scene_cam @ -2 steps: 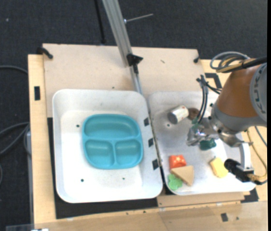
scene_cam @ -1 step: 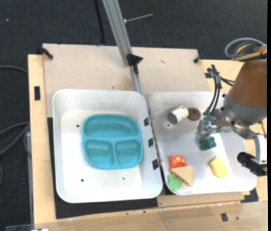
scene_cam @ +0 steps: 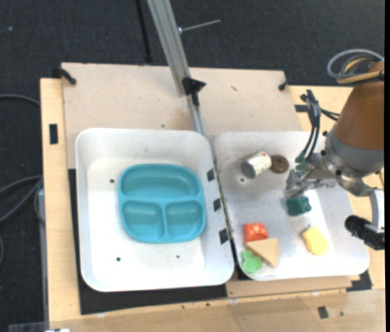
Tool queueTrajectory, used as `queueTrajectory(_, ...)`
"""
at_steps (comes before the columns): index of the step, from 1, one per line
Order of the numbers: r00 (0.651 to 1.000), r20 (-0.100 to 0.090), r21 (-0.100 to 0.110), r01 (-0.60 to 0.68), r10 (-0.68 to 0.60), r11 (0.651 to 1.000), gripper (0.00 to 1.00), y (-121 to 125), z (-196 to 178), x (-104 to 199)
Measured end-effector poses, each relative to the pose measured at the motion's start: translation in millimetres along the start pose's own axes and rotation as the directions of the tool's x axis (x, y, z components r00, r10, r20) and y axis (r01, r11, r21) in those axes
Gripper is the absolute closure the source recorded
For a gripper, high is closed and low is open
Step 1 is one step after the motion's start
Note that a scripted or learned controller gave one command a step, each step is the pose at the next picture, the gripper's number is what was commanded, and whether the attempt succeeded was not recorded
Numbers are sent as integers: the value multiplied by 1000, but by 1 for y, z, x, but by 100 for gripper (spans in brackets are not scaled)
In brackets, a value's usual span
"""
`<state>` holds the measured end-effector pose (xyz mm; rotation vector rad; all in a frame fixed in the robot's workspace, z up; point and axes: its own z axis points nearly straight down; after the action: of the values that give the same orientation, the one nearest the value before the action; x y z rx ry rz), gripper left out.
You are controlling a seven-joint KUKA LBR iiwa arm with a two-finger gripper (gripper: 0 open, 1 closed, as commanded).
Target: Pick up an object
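My gripper hangs over the right bin, its tip just above a small teal-green object that sits directly under it. I cannot make out how the gripper stands around that object. Elsewhere in the right bin lie a white cup on its side, a small brown round piece, a red block, a tan wedge, a green piece and a yellow piece.
The left bin holds a teal divided tray. A slanted metal pole rises behind the bins. The arm's orange band and cables stand at the right edge.
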<state>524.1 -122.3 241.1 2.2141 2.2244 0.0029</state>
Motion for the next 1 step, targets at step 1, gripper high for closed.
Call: queueTrajectory(1,1000,-1,2,2,-2,1000,100,21,10,50)
